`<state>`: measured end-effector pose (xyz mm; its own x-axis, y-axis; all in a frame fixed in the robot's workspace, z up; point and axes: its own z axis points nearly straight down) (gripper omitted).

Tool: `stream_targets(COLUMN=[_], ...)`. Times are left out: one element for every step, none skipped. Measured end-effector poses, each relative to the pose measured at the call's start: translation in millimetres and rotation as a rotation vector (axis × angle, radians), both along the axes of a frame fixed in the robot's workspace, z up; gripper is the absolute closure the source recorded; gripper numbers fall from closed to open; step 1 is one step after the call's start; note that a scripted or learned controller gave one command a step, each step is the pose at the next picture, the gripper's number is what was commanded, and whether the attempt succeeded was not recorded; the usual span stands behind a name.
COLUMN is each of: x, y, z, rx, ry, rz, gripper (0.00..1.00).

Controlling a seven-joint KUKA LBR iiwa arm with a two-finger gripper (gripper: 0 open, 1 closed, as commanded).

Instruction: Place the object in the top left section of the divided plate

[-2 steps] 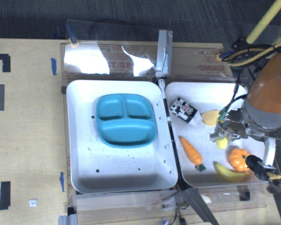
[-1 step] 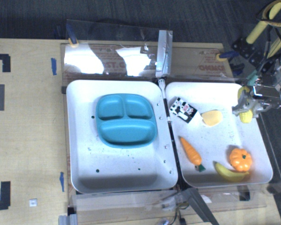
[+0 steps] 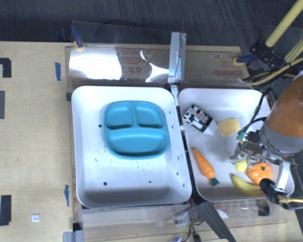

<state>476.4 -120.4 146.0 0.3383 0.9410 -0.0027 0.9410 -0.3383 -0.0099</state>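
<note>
Blue divided plate (image 3: 136,128) sat in the left bin (image 3: 86,150), all sections bare. W/ the right bin (image 3: 227,97) as landmark: pincer (image 3: 252,160) hung low over its right side, above an orange toy (image 3: 259,172) and banana (image 3: 245,184); grip state couldn't be told. Carrot (image 3: 204,165) lay at bin's left-centre, yellow lump (image 3: 229,126) and black-white packet (image 3: 197,118) toward its back.

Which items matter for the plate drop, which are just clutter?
Job:
blue divided plate
pincer over the right bin; target object unclear

Possible picks or clutter:
carrot
banana
orange fruit
pale yellow piece
black-and-white packet
</note>
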Motion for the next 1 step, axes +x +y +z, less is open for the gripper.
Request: stream_targets(x=[2.7], y=[115.7], z=[37.6], rx=[-0.002], ry=[-0.007], rz=[-0.385], gripper=[1.00])
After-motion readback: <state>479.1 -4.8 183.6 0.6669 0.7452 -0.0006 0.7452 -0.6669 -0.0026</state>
